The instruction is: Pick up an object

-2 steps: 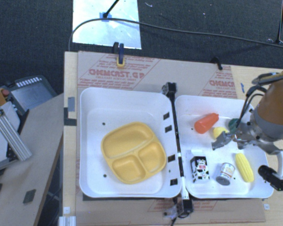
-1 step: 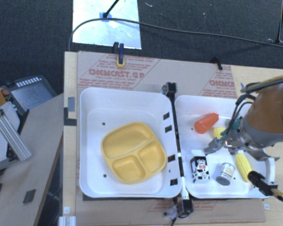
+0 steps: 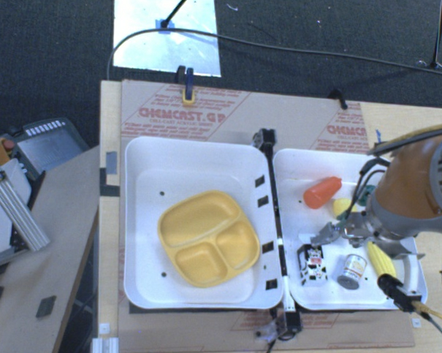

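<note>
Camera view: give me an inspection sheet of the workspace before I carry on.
Surface: two shallow white bins, left and right, on a cardboard-lined bench.
Job's things: right bin holds orange plastic carrot, small silver can, yellow corn cob, black-and-white toy.
Clutter: yellow three-compartment tray in left bin.
Tool: low over right bin, state unclear.
Cables: black cable across dark floor.
Surroundings: grey device at left.
</note>
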Robot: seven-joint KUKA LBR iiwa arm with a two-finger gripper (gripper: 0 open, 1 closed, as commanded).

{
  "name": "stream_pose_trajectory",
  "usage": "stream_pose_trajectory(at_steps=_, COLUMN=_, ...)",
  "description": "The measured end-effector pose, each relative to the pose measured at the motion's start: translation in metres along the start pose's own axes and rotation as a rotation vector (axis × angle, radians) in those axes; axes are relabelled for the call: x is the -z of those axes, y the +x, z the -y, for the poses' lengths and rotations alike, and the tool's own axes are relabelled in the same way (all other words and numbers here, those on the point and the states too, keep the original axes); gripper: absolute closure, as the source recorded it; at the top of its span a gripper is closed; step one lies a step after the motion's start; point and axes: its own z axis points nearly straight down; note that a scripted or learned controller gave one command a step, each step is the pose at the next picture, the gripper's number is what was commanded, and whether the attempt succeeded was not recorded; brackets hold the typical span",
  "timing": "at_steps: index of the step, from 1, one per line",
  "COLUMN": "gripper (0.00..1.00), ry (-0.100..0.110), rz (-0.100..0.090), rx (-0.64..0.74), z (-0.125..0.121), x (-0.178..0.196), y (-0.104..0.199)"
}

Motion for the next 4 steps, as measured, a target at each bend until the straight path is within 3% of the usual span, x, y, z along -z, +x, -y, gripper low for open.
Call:
stream_pose_trajectory(at_steps=1, gripper=0.00, ry=-0.005, rz=0.003, rx=0.001, z=-0.001, x=-0.016, y=0.000)
stream_pose_trajectory(at_steps=2, gripper=1.00, ry=-0.007, rz=0.003, rx=0.000, z=-0.002, x=-0.007, y=0.000)
stream_pose_trajectory(at_steps=4, gripper=1.00, ry=-0.005, rz=0.003, rx=0.005, z=-0.017, x=0.101, y=-0.007)
